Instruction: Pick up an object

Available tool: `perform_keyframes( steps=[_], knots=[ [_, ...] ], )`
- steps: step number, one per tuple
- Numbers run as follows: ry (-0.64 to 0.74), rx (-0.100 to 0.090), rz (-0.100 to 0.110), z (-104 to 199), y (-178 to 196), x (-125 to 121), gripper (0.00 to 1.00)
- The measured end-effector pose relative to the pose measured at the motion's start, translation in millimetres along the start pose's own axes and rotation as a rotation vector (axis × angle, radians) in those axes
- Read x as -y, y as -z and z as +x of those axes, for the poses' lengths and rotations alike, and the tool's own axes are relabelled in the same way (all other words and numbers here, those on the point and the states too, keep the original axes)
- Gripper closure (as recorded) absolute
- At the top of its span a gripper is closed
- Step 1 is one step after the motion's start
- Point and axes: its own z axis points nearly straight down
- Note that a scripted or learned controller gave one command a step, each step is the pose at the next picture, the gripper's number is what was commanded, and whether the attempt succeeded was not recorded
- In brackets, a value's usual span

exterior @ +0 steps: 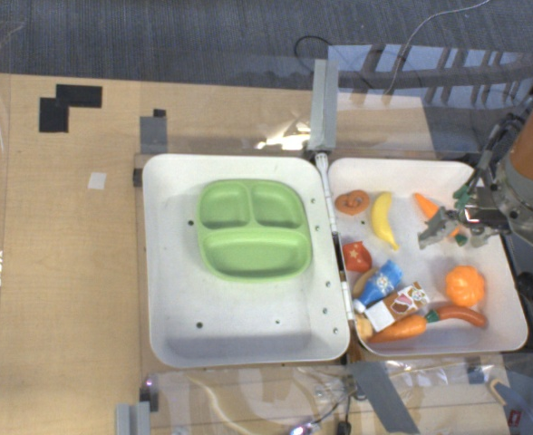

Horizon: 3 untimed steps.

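Note:
The right bin (517, 326) holds toy food: a brown donut (352, 202), a yellow banana (384, 219), a small orange carrot piece (425, 205), a red strawberry (357, 257), a blue packet (381, 281), a brown box (403, 302), an orange pumpkin (466, 285), a long carrot (398, 329) and a red sausage (461, 315). My gripper (435, 230) reaches in from the right and hangs over the bin's upper right part, between the carrot piece and the pumpkin, just right of the banana. Nothing shows as held in it.
The left bin (167, 333) holds a green divided plate (253, 229). A grey metal post (321, 102) stands behind the seam between the bins. A black cable (430, 21) trails across the floor at the back.

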Motion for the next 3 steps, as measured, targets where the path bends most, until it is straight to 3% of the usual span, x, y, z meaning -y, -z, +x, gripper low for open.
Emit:
perform_keyframes(
  steps=[1,2,3],
  knots=[
    [-0.039,-0.001,0.002,13,-151,-65,0.00],
    [-0.004,0.000,-0.010,20,-174,-145,0.00],
    [0.000,-0.002,-0.016,22,-162,-148,1.00]
  ],
)
